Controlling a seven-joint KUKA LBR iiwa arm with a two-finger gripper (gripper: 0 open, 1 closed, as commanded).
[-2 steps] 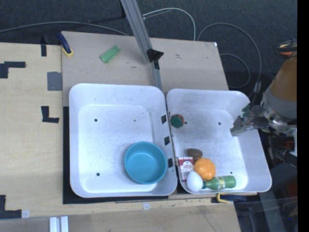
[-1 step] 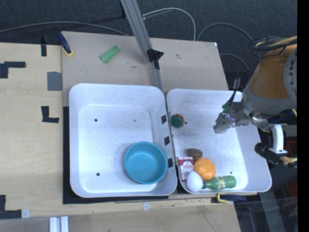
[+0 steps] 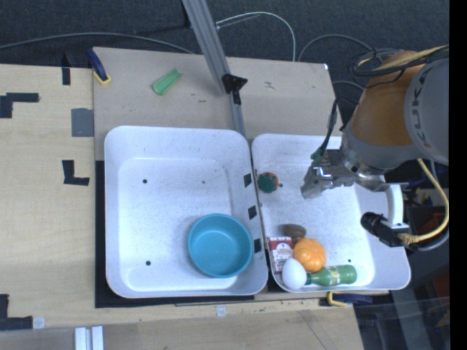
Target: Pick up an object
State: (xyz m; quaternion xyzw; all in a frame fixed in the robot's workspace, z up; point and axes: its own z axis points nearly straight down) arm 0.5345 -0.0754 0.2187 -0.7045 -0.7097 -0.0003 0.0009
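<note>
Nearest the camera, at the front of the right bin (image 3: 387, 268), 5 things lay crowded together: a white egg (image 3: 294, 274), an orange (image 3: 309, 254), a green bottle (image 3: 334, 275), a red packet (image 3: 280, 251) and a brown lump (image 3: 294, 231). None was lifted. Beyond the orange, a small green-and-red ball (image 3: 268, 182) sat alone by the bin's left wall. Right of that ball hung the claw (image 3: 318, 183), nothing visibly between its tips; their spread I could not tell. The pick was not yet done.
</note>
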